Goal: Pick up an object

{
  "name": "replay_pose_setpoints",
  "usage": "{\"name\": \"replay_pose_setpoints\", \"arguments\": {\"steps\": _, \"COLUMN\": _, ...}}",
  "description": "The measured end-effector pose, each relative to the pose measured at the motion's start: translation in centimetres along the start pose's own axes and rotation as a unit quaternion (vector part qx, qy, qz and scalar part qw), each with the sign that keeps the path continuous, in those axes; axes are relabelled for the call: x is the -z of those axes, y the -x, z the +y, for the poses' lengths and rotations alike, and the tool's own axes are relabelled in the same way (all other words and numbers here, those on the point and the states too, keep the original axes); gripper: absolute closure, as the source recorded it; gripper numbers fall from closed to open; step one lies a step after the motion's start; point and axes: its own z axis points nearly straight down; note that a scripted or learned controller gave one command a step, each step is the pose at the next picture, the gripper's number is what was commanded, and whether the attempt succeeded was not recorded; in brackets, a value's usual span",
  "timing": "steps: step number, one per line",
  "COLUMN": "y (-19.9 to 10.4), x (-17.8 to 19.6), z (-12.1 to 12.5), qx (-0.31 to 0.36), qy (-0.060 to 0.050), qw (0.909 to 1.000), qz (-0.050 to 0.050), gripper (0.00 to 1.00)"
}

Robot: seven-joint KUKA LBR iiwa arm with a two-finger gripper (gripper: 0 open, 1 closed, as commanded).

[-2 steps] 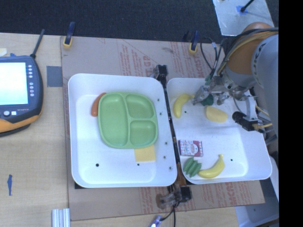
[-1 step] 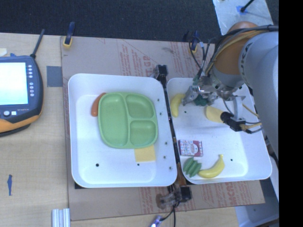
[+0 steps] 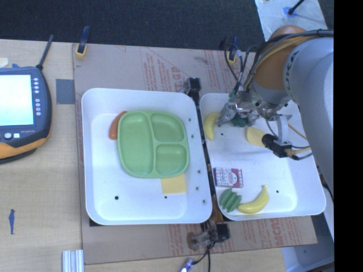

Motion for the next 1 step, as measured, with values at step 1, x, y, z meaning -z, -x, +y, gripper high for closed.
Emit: {"name": "replay_pose_setpoints", "arguments": {"steps": 1, "y": -0.01, "x": 0.00, "z": 0.00, "qx": 0.000, "qy": 0.000, "qw": 1.0000, "qz": 0.000, "gripper": 0.00}}
